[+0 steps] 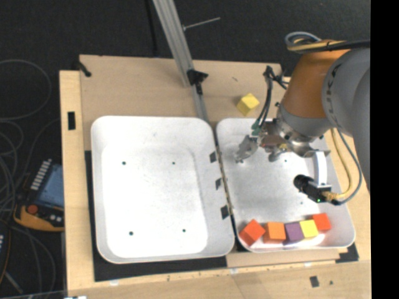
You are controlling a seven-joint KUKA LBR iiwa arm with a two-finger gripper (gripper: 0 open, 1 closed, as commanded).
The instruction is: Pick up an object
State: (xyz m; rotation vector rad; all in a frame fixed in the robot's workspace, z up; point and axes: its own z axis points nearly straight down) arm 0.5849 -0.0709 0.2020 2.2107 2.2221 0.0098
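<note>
**Waiting on the first grasp**

Lying in a row along the right bin's near edge, five blocks (two orange, one purple, one yellow, one red-orange) sit untouched, so the pick appears not yet made. A yellow cube rests on the bench behind the bins. The gripper hovers near the right bin's far-left corner, well apart from the row, holding nothing visible. Whether its fingers are apart or together cannot be told; the wrist hides them.

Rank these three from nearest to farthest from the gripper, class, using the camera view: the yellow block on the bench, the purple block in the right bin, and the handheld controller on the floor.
Measured from the gripper:
1. Yellow block, on the bench just beyond the right bin's far edge.
2. Purple block, in the row along the right bin's near edge.
3. Handheld controller, on the floor past the bench's left side.
</note>
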